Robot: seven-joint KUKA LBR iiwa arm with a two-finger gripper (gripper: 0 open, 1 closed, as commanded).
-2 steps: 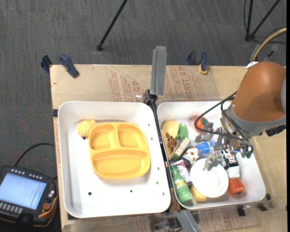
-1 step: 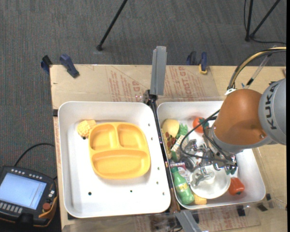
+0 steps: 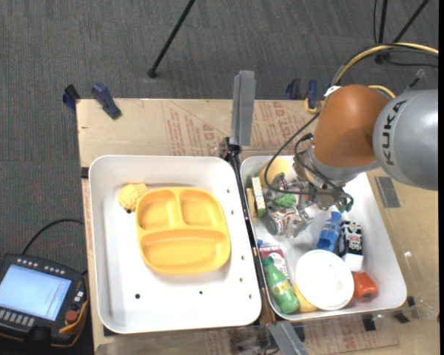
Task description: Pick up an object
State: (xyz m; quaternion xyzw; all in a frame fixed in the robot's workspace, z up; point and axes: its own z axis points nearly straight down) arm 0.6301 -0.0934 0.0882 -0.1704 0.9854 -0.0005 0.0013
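Observation:
My gripper (image 3: 311,203) hangs low over the back of the right bin (image 3: 381,231), under the arm's orange band. Directly below it lies a small printed can (image 3: 283,221). Beside the gripper to the right stands a blue bottle (image 3: 328,232), and next to that a black-and-white carton (image 3: 351,243). A green item (image 3: 284,200) lies just to the gripper's left. A yellow round object (image 3: 274,170) rests at the bin's back left, partly hidden by the arm.
The right bin's front holds a white round lid (image 3: 324,278), a green bottle (image 3: 281,285) and an orange object (image 3: 365,287). In the left bin (image 3: 111,272) lie a yellow divided tray (image 3: 183,229) and a small yellow corn-like piece (image 3: 131,195). A grey post (image 3: 243,113) stands behind the bins.

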